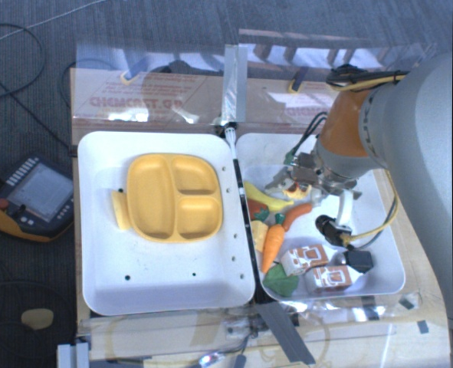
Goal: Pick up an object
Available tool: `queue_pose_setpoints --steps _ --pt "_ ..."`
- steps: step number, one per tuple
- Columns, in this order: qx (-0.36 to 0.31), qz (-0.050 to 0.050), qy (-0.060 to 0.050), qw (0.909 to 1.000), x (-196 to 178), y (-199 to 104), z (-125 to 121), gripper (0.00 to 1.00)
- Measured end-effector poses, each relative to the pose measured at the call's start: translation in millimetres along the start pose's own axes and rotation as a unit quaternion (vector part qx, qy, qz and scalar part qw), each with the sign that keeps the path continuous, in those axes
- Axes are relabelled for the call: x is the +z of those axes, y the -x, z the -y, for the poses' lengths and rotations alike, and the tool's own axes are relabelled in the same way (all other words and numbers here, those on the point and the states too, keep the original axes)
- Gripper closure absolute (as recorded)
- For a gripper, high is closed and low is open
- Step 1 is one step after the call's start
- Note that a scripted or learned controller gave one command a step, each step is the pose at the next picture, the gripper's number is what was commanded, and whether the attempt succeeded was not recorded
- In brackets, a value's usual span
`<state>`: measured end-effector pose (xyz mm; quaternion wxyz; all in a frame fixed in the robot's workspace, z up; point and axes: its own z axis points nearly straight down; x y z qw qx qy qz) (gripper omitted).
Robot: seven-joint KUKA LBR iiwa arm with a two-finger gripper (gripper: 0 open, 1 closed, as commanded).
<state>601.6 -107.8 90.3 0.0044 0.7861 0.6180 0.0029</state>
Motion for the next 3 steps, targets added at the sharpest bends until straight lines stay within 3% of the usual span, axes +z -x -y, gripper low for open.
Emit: queue_pose_setpoints --steps 1,2,3 --pt "-0.005 0.0 0.002 1.0 -1 8 55 0.0" --pt "-0.027 0.0 0.001 0.9996 1 -2 -38 0.0" --pt "0.138 0.003 -0.006 0.9904 -33 28 -39 0.0"
